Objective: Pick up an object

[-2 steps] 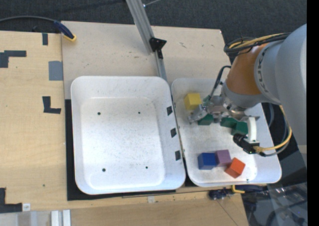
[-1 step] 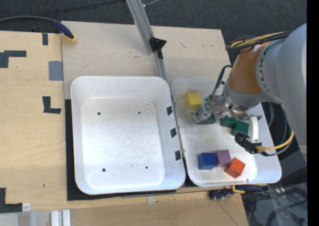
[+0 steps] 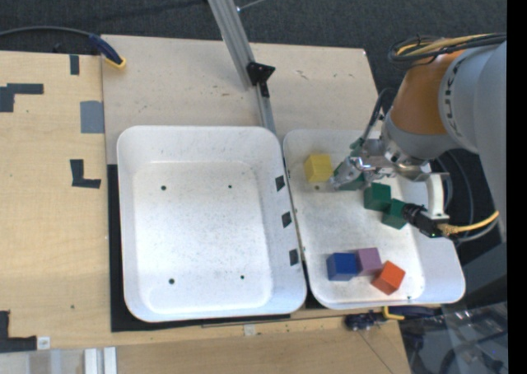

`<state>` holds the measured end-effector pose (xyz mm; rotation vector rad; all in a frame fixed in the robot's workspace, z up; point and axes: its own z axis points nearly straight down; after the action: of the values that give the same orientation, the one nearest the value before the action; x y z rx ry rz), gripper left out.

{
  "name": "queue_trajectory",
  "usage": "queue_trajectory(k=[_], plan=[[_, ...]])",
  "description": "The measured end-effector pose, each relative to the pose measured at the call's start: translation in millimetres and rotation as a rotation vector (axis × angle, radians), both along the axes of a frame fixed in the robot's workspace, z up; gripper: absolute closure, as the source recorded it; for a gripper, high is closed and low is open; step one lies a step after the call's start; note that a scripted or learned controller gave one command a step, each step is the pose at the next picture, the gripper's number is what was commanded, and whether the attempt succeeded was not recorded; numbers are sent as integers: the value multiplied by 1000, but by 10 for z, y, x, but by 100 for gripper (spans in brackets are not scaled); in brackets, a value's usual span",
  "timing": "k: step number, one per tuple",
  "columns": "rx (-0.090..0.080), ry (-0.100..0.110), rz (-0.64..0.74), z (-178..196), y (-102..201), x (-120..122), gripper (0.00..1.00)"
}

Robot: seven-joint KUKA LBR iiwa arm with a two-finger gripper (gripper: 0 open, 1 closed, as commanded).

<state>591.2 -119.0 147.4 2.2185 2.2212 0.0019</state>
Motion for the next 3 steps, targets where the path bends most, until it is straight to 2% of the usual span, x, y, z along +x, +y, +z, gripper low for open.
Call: queue_trajectory(k=[1,2,3], plan=[[0,-2,0,618,1,64,100],[0,1,0,1013,5,67,100],[2,5,5,901,561,110,100]])
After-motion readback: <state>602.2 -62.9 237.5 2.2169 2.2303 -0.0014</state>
